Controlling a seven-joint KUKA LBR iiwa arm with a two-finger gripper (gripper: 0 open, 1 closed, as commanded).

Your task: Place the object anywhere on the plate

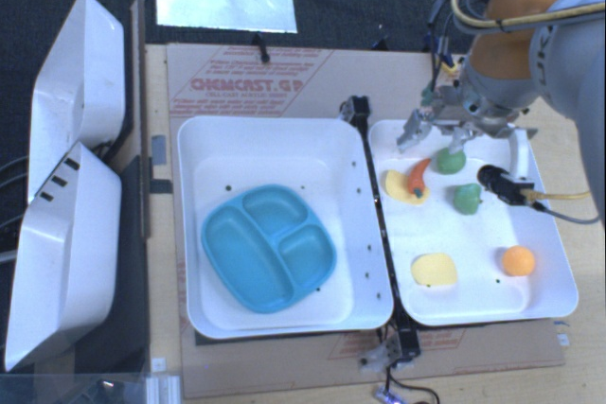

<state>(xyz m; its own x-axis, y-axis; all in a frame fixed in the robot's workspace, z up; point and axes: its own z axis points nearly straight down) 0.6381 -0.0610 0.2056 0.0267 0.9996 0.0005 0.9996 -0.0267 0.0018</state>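
The grey arm (559, 43) reaches in from the right, its orange band bulging above the wrist, and bends down over the far end of the right bin (549, 298). The tool (436, 139) hangs at the far left part of that bin with its two fingers spread apart, one near the bin's far left corner and the other just above a green object (450, 162). Nothing sits between the fingers.

The right bin also holds an orange-red pepper-like piece (418, 175) lying on a small yellow item (398, 184), a second green piece (466, 198), a yellow lump (434, 270) and an orange ball (517, 260).

The blue divided plate (268, 246) lies in the left bin (204, 147), well apart from the tool. Both bins rest on the desk (246, 80).
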